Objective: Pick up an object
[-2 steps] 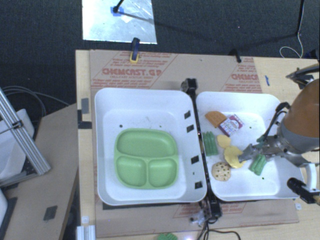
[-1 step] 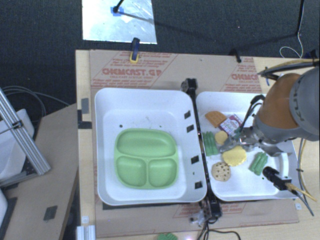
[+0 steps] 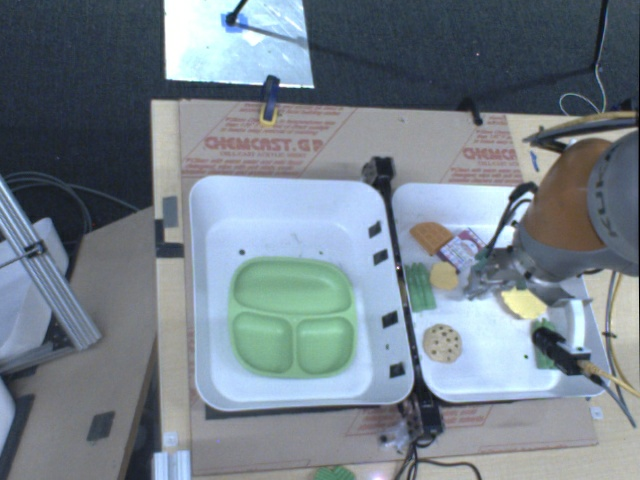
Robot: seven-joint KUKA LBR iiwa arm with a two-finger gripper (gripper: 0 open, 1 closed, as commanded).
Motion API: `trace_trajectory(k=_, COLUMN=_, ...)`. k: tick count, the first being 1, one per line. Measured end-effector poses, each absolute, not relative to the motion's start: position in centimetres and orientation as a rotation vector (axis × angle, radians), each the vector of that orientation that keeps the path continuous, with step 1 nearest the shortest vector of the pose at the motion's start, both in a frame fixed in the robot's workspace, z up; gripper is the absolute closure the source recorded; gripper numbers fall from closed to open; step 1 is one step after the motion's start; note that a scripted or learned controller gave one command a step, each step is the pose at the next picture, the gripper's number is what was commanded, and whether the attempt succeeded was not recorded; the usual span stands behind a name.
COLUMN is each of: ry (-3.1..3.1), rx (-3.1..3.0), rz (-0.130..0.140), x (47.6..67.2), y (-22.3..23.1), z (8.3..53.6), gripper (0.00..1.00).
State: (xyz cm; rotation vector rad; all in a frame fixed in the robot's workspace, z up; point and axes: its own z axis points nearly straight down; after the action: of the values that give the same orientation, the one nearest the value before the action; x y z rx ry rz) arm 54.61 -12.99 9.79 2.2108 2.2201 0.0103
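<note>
Right bin (image 3: 480, 373): arm above cookie (image 3: 441, 343).

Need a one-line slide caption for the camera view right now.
Tool low in the right bin among toy food, near the yellow round piece; green divided tray in the left bin.

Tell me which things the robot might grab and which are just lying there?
Might grab (right bin):
cookie
yellow round piece
orange piece
green piece
purple packet
yellow slice

Just lying about:
green tray in left bin
foil sheet
clamp
</note>
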Motion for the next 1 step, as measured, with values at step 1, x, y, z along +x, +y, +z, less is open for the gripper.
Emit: trace_trajectory(k=1, ry=2.22, rx=2.211, rz=0.01, x=54.59, y=-12.99, z=9.74, gripper=0.0)
